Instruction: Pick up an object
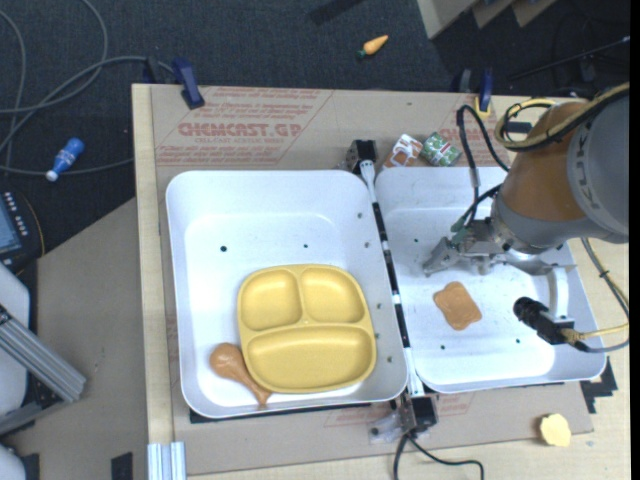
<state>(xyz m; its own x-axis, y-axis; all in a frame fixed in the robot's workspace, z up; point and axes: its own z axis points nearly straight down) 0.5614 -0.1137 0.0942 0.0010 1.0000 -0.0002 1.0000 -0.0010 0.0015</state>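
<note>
Far left, off the counter: small blue bottle [68, 156] on the dark floor. A blue clamp [187, 83] sits at the far left corner of the counter [250, 118].

Left bin [195, 218]: yellow divided plate [303, 326] w/ three sections, lying flat in the near half, right of centre. Tan drumstick-shaped toy [236, 365] is at the plate's near left edge, touching it or partly tucked under, can't tell which. Far half of this bin's floor shows bare white.

Far side, between the bins' far corners & a bit right: a couple of small snack packets [425, 150] on the counter. An orange bit [375, 44] lies on the floor beyond the counter.

Right bin [480, 368]: brown flat piece [457, 305], roughly toast-shaped, lies flat approx. mid-bin, apart from the walls. Claw [440, 259] is just on the far side of it, low over the bin floor, pointing left; it is near the brown piece but not on it, nothing seen in its grip. Apart or together: can't tell from this angle. The grey arm w/ orange band [540, 168] comes in from the right.

Near right corner of the counter, outside the bin: small yellow lump [554, 429].
</note>
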